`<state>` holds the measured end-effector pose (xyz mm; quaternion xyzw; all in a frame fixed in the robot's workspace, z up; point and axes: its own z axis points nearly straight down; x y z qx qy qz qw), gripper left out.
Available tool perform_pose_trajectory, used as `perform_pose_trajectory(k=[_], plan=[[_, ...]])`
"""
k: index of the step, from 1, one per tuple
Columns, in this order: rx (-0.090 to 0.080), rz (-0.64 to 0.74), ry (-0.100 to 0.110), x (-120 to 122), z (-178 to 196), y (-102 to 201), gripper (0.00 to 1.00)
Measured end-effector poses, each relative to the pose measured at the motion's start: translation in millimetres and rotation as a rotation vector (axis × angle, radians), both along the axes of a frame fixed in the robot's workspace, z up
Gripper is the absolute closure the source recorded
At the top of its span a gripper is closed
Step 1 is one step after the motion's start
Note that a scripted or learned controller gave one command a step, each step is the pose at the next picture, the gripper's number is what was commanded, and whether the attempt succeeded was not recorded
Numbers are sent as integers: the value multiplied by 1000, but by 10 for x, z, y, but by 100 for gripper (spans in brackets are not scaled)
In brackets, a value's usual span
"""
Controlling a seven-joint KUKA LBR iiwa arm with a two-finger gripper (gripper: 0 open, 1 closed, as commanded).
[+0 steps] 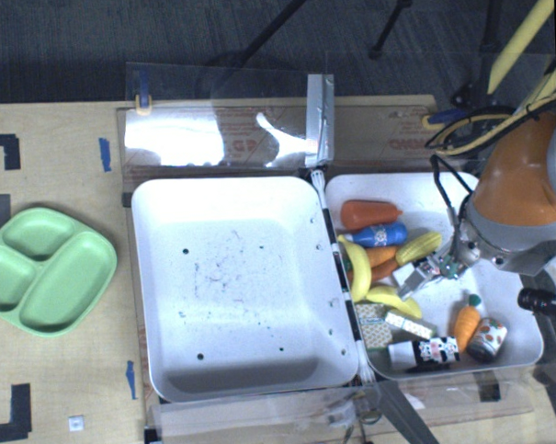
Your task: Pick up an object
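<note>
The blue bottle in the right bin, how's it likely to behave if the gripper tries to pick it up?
The blue bottle lies on its side, so it may roll when nudged. It looks smooth and rounded, so fingers could slip off. It rests against the orange toy and a banana, which may crowd the gripper.

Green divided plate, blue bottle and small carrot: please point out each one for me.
Green divided plate (47,269), camera view: on the ridge between its compartments.
Blue bottle (378,237), camera view: on the middle of its body.
Small carrot (465,323), camera view: on its orange body.
</note>
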<state>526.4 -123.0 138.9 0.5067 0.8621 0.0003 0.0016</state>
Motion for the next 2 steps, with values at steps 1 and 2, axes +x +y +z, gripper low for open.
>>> perform_pose_trajectory(k=[1,2], plan=[[1,391,3,-465,180,-426,0],[-14,785,-18,-309,-307,26,0]])
